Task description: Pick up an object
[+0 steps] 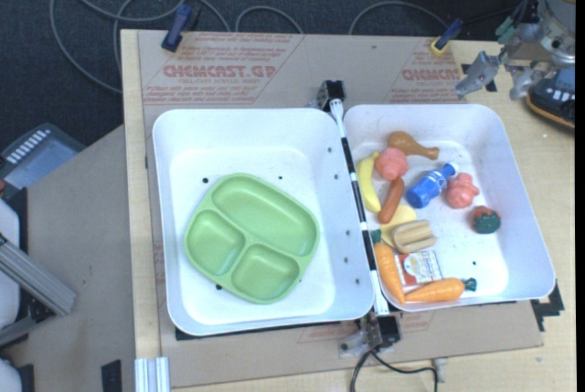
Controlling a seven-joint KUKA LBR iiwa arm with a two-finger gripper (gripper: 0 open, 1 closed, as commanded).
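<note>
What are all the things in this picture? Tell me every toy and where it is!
Bins: 2, white, side by side on the bench.
Divided plate: 1, green, in the left bin.
Chicken drumstick: 1, brown, right bin, top.
Banana: 1, yellow, right bin, left side.
Bottle: 1, blue, right bin, middle.
Sausage: 1, red-brown, beside the banana.
Pink toys: 2, beside the bottle, one on each side.
Carrots: 2, orange, right bin, bottom.
Small packet: 1, red and white, above one carrot.
Clamps: 2, blue, bench top edge.
Gripper: 1, grey, above the right bin's top right corner.
</note>
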